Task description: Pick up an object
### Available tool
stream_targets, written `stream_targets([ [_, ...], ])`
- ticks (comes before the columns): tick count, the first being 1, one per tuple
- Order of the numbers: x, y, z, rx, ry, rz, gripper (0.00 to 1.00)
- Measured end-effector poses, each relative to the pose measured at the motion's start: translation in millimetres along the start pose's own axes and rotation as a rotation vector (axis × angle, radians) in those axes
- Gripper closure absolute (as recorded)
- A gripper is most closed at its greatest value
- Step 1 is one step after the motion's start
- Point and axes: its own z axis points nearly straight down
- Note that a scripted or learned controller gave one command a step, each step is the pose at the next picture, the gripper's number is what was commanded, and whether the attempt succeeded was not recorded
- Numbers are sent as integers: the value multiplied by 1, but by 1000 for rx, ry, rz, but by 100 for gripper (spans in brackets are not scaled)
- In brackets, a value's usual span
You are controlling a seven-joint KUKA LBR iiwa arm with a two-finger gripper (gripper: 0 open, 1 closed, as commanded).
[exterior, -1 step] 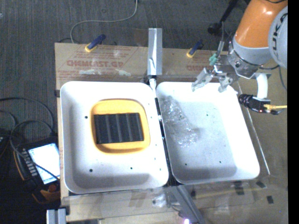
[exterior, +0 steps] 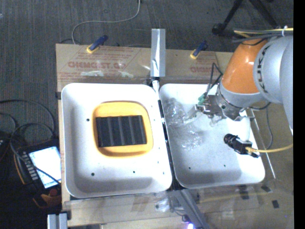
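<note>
Clear, crinkled plastic lies in the right bin, close to its left wall and toward the far edge, with a second glassy patch nearer the bin's middle; what these pieces are cannot be told for certain. The tool is held low over the far part of the same bin, just right of the plastic, and whether it is wide or narrow cannot be told. Nothing is seen gripped. A yellow tray with a dark ribbed insert sits in the middle of the left bin. For a sound grasp, the tool should be brought squarely over the plastic, kept off the bin wall, and closed only once the piece is bracketed.
</note>
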Motion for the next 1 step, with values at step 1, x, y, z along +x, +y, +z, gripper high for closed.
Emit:
stream_targets([
  [1, 8, 9, 65, -17, -2, -41, 0],
])
